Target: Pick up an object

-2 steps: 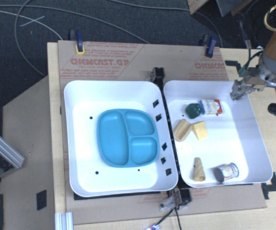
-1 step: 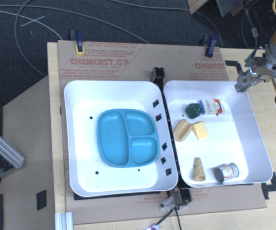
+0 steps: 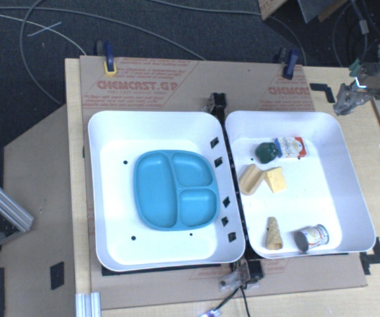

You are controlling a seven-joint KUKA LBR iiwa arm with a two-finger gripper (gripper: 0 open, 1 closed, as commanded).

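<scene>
Right bin (image 3: 348,177) holds six items: one dark green ball (image 3: 266,152), one red-white-blue packet (image 3: 289,148), two tan blocks (image 3: 250,179), one yellow wedge (image 3: 275,179) and one small tin can (image 3: 311,236) on its side; left bin (image 3: 104,177) holds one blue three-compartment plate (image 3: 176,189). Both bins sit on a cardboard-covered bench (image 3: 150,78) fixed with two blue clamps (image 3: 110,57), dark carpet and loose cables behind. Gripper (image 3: 348,98) sits beyond the right bin's far right corner, clear of all items; finger spacing cannot be made out

Red lettering "CHEMCAST GP" ran across the brown board (image 3: 143,78) at upper left. A fainter repeat sat upper right, partly unreadable.
</scene>
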